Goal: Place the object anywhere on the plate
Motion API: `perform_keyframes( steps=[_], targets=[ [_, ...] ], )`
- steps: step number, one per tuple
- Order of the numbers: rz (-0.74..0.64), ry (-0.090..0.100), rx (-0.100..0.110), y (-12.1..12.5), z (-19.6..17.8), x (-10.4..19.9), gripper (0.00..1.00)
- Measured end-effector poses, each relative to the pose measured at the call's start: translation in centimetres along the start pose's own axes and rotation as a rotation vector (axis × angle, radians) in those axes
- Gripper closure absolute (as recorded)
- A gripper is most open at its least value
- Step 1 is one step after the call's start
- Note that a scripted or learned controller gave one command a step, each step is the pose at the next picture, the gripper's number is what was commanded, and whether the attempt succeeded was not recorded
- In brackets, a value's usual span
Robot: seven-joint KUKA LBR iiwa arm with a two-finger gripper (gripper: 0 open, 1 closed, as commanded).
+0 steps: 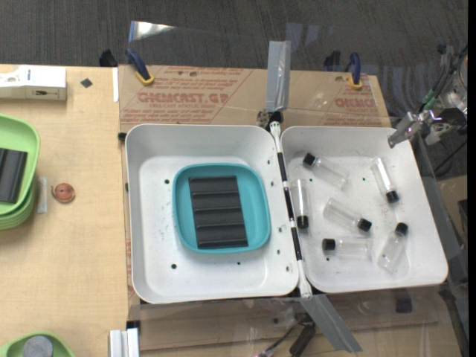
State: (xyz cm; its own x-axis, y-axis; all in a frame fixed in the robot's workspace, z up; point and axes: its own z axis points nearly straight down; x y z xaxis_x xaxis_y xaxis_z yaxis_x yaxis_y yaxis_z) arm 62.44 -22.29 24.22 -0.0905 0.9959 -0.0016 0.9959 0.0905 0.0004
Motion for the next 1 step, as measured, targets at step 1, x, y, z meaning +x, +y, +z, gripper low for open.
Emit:
perform_keyframes(
  steps=[1],
  targets=[
    [0.097, 0.000, 0.001, -3.52, -7.87, 0.31, 0.00]
  ],
)
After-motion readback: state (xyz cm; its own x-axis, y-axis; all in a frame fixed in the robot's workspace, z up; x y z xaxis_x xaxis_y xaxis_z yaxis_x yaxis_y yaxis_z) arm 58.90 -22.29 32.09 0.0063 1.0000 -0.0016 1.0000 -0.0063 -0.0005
